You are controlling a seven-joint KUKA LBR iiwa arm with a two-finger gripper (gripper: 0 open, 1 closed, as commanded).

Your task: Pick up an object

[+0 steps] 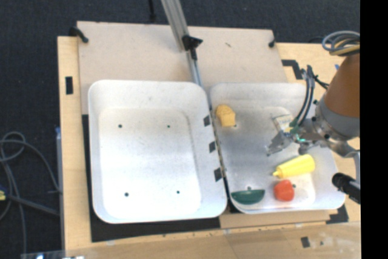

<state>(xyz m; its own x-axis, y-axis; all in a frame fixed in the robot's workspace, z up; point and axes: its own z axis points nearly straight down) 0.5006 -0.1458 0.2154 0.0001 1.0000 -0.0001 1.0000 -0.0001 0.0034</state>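
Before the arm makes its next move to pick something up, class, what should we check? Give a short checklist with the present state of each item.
1. Objects within the right bin: ok. A yellow bottle-shaped toy, a red ball-like piece, a dark green piece and a yellow-tan block lie in it.
2. Gripper over the right bin: ok.
3. Gripper holding something: cannot tell; nothing is clearly seen between the jaws.
4. Nearest target: ok. The yellow bottle-shaped toy lies just below the gripper in the view.
5. Target free of neighbours: not ok. The red piece sits close against the yellow toy's cap end.
6. Jaws open enough: cannot tell.
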